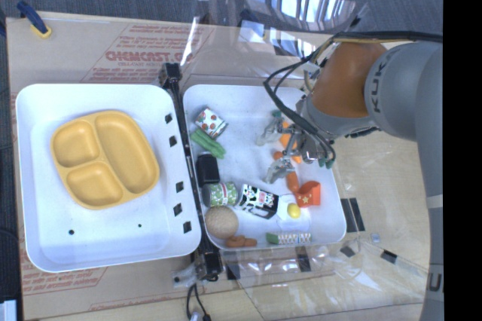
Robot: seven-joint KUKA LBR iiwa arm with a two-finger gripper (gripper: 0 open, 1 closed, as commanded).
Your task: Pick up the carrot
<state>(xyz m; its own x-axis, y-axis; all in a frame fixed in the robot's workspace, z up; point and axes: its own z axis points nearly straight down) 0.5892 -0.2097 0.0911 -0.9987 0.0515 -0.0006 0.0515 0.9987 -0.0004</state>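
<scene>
The carrot (pixel 291 178) is an orange stick lying roughly lengthwise in the right half of the right bin (pixel 241 97), partly covered by the wrist. My gripper (pixel 273 152) hangs low over it, reaching in from the right. Its two metal fingers (pixel 269 133) are spread apart, one on the far side and one on the near side, and orange shows between and just behind them. I cannot tell whether the fingers touch the carrot. The grey arm with its orange band (pixel 343 82) hides the bin's right rim.
A red block (pixel 309 194) and a small yellow fruit (pixel 292 211) lie just in front of the gripper. To the left are a cow-patterned carton (pixel 260 200), a green can (pixel 224 195), a tan ball (pixel 221 221), a green pod (pixel 208 143) and a brownish-orange lump (pixel 241 242). The left bin holds a yellow divided plate (pixel 102 157).
</scene>
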